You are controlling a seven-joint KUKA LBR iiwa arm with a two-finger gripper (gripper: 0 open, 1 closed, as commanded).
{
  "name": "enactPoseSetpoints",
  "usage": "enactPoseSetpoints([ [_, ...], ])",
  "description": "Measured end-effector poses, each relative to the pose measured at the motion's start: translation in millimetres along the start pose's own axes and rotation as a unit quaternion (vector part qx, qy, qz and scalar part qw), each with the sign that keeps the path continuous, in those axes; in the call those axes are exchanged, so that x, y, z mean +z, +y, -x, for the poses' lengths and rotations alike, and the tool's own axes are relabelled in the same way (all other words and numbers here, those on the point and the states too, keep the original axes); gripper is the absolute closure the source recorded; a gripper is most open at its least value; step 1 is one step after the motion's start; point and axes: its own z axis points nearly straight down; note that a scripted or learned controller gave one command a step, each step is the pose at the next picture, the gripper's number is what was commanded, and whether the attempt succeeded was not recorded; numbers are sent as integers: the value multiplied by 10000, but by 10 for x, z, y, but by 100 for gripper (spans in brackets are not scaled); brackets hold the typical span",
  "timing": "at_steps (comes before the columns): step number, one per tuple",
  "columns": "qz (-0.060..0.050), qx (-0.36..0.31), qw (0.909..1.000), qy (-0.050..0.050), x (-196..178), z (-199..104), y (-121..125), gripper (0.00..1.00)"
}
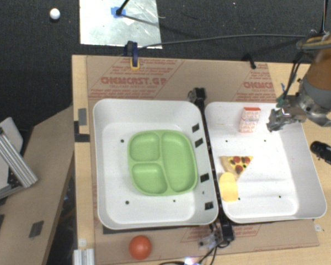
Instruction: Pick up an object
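Note:
In the right bin (298, 164) lie a small white and red carton (249, 118) near the back, a toy pizza slice (236, 163) toward the left wall, and a pale yellow piece (228, 187) just in front of the slice. My gripper (274, 121) hangs over the bin's back right part, a short way right of the carton and apart from it. Nothing shows between its tips.
The left bin (107, 164) holds a green three-compartment plate (162, 162). A red ball (140, 247) rests on the cardboard in front of the bins. A black clamp (198, 96) sits at the back between the bins. Cables run above the right bin.

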Motion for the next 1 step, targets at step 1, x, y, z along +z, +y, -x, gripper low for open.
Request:
enactPoseSetpoints([
  [1,-24,-18,10000,14,49,-500,-63,100],
])
